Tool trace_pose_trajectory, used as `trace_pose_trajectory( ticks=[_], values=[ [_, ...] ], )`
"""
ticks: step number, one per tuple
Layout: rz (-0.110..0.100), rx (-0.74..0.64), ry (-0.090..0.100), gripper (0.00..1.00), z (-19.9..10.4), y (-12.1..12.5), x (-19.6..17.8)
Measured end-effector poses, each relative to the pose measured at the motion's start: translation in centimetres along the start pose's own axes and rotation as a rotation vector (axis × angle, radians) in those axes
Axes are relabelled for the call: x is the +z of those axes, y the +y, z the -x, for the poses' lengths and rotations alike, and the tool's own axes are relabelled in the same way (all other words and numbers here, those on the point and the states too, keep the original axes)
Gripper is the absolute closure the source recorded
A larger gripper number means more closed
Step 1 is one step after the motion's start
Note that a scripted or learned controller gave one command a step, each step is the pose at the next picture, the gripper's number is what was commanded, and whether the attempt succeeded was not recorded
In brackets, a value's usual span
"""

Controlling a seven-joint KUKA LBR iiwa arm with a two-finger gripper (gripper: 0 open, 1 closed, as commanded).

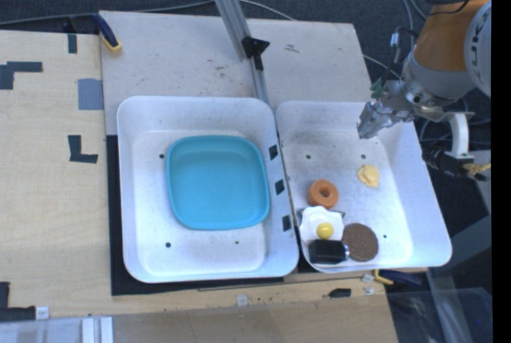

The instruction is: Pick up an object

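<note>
Gripper (370, 126) is hovering above the right bin (419, 174); we cannot tell its state. We are carrying nothing yet, with the yellow piece (368, 175) lying nearest.

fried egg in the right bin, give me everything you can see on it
The fried egg looks like a plastic toy: a flat, irregular white with a round yellow yolk near its front. It lies flat on the right bin floor near the front left corner, touching the black object in front, just behind the doughnut, beside the brown disc.
</note>
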State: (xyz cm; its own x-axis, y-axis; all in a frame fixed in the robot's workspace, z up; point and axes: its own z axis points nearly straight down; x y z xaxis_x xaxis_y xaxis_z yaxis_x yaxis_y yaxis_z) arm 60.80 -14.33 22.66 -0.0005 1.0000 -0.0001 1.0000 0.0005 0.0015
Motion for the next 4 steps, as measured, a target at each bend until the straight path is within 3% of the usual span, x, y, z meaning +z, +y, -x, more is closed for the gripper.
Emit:
trace_pose_trajectory(
  ticks=[2,4],
  values=[
    [-0.003,-0.003,0.001,1.00,-9.2,-3.2,-0.3],
    [-0.002,-0.005,0.001,1.00,-20.4,-5.0,-0.2]
  ],
)
